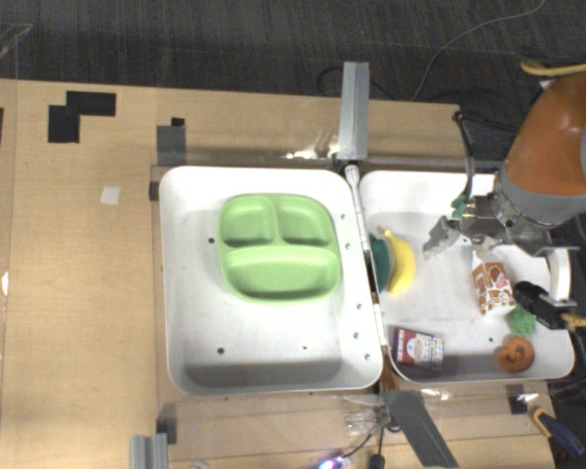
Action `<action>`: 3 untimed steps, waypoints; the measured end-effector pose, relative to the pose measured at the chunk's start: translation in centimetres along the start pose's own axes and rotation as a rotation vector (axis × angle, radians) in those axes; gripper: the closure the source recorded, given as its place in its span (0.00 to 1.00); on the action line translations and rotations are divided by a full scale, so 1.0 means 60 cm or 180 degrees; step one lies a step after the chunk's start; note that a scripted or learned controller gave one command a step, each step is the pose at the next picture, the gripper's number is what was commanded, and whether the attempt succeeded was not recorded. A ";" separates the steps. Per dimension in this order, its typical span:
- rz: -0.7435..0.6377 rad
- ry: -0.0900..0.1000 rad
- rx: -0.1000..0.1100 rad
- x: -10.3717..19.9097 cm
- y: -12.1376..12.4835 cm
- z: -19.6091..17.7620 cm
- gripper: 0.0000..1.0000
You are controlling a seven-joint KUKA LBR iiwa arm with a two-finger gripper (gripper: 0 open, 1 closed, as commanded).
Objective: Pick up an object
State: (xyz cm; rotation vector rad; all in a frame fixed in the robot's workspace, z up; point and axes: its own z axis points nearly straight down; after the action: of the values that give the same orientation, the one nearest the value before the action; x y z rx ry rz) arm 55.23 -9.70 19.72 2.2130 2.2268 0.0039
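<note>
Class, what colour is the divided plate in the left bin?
Light green plate, seen in the camera view.

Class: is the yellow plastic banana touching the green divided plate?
Apart. The camera view shows the yellow plastic banana in the right bin, the green divided plate in the left, bin walls between.

Your counter (pixel 78 291) — pale wood, carrying two shallow white bins side by side.

You see the left bin (pixel 190 350) and the right bin (pixel 410 198) resting directly on the counter, their inner walls touching along the middle, where a grey metal post (pixel 355 110) rises at the far edge. Black marks (pixel 78 113) sit on the counter's far left — a small pale square (pixel 109 195) lies nearer you, well apart from the bins.
</note>
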 end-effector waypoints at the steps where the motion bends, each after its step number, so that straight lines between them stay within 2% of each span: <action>1: -0.0270 -0.0005 -0.0004 -0.131 -0.007 0.023 0.00; 2: -0.0494 -0.0006 -0.0010 -0.176 -0.002 0.169 0.00; 3: -0.0495 -0.0015 -0.0030 -0.176 0.002 0.149 1.00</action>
State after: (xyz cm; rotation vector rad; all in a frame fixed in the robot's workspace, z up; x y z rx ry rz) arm 55.45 -20.26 10.80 2.0269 2.3841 0.0086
